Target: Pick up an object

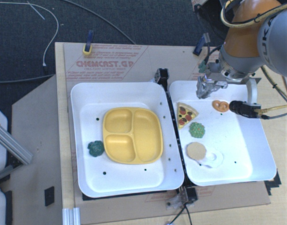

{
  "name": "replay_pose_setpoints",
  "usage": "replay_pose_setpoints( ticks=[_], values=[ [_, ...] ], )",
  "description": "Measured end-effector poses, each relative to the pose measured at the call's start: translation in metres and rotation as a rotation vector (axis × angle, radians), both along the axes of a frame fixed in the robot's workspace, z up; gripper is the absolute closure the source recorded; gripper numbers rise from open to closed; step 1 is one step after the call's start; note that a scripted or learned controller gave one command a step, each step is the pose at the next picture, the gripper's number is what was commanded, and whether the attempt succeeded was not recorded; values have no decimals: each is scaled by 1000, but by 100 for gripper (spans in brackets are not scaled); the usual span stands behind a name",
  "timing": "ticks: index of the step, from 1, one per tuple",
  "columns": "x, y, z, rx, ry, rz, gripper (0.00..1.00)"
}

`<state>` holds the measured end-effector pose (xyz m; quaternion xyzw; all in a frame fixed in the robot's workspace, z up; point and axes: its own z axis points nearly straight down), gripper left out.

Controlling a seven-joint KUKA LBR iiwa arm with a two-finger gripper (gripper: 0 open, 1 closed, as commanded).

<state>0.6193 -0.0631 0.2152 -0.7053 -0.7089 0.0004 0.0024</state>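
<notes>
You have the gripper (206, 92) hanging near the right bin's (255, 172) far-left corner, its state unclear, above the pizza slice (186, 115), where descending risks clipping the bin wall.

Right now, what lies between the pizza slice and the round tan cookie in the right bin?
In the camera view, the green broccoli piece lies between the pizza slice and the tan cookie, apart from both.

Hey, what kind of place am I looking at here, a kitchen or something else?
Probably a robotics lab bench, not a kitchen: a grey and orange robot arm reaches over two white bins, the food looks like toys, such as the pizza slice, and loose cables cross the dark floor.
</notes>
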Motion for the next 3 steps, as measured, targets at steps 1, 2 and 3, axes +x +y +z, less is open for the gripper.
replay_pose_setpoints(
  ticks=[1, 2, 3],
  values=[
    [-23, 55, 12, 0, -1, 1, 100],
    [-44, 103, 21, 0, 0, 1, 100],
    [-61, 152, 1, 0, 2, 0, 100]
  ],
)
